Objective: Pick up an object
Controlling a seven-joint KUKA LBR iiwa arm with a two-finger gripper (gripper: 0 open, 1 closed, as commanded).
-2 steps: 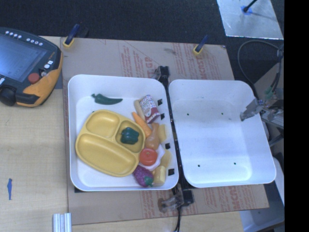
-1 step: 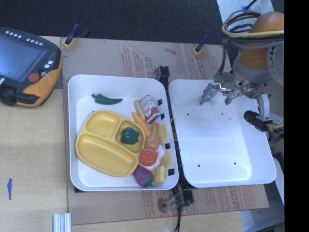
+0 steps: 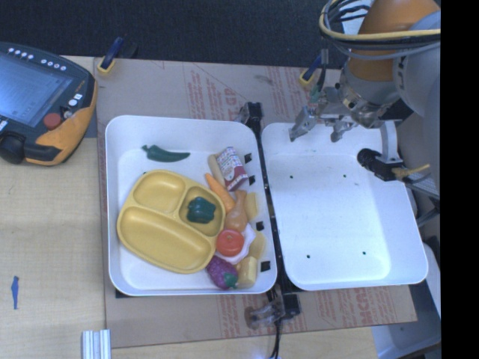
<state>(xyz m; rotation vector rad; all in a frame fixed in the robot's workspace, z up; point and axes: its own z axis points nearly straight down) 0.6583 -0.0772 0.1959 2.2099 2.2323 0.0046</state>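
My gripper (image 3: 320,131) hangs over the far left edge of the right white bin (image 3: 389,264), open, with nothing between its fingers (image 3: 299,130). The objects lie in the left white bin (image 3: 118,137). A yellow divided plate (image 3: 153,230) holds a dark green pepper (image 3: 200,210). Behind the plate lies a green chili (image 3: 166,153). Along the plate's right side are a red and white packet (image 3: 232,167), an orange carrot (image 3: 219,189), a red tomato (image 3: 230,241), a purple piece (image 3: 221,273) and a yellow piece (image 3: 248,270).
A teach pendant (image 3: 41,103) rests on the bench at the far left. Blue clamps (image 3: 110,54) hold the brown board at its back edge. Black clips (image 3: 254,113) join the two bins in the middle.
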